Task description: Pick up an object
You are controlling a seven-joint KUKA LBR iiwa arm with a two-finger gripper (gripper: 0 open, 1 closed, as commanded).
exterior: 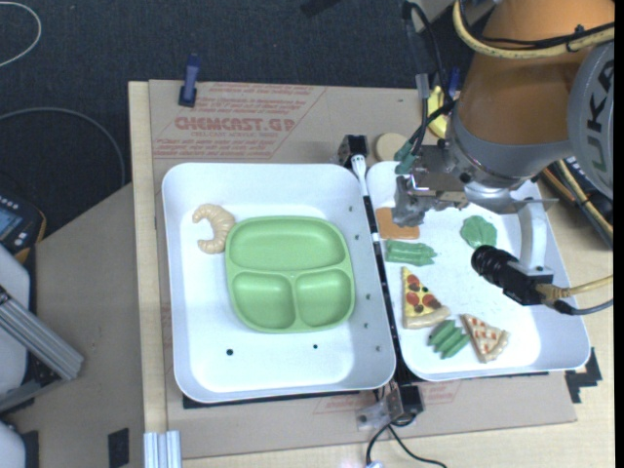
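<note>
Pizza slice [486, 337] and green beans [447, 338] at the near edge of the right bin [561, 354], second pizza slice [420, 298] beside, green divided plate [290, 271] and croissant [214, 226] in the left bin [195, 359], gripper [414, 206] low over an orange piece [396, 225], opening of the gripper impossible to tell

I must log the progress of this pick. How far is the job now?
Done: the arm is over the right white bin. In hand: the two-finger gripper sits low beside the flat orange toy slice; whether it grips is unclear. Left: lifting an object. The pizza slices and green divided plate lie untouched.
</note>
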